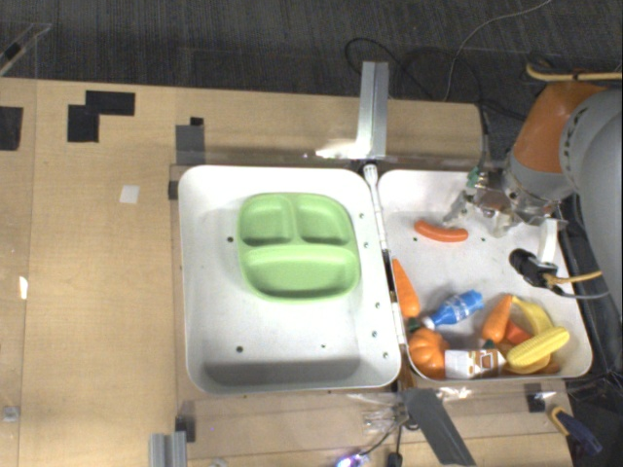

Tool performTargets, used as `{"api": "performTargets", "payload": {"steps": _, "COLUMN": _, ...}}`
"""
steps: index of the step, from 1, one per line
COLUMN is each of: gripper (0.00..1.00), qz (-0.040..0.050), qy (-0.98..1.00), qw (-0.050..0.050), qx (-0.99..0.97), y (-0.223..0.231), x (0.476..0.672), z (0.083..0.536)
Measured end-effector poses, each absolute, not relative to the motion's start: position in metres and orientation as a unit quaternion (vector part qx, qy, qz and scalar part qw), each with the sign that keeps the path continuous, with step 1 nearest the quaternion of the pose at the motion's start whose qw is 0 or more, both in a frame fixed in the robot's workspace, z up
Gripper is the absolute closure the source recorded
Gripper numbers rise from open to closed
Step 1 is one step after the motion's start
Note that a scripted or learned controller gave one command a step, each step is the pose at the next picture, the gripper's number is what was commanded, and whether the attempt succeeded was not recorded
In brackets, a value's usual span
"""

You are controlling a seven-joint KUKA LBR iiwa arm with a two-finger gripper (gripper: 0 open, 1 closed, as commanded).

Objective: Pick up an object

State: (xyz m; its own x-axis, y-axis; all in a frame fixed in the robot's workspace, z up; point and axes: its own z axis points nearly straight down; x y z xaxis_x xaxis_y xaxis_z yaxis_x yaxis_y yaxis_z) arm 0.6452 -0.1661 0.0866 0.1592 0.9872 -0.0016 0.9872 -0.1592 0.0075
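Observation:
My gripper (479, 212) hangs over the back of the right bin (487, 178), its fingers spread apart and nothing between them. A red-orange sausage (441, 231) lies on the bin floor just left of and below the fingertips, apart from them. Toward the bin's front lie a carrot (404, 288) along the left wall, a blue bottle (458, 309), a round orange fruit (425, 348), a brown bottle (474, 362), a second carrot (496, 319) and a yellow banana (536, 348).
The left bin (209, 290) holds a green divided plate (297, 244). A metal post (374, 105) stands behind the wall between the bins. A black cable clip (531, 266) hangs by the arm over the right bin's right side.

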Motion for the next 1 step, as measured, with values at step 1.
{"api": "performTargets", "payload": {"steps": 1, "gripper": 0.00, "qz": 0.0025, "qy": 0.681, "qw": 0.003, "qx": 0.732, "y": -0.1268, "x": 0.6583, "z": 0.0867}}
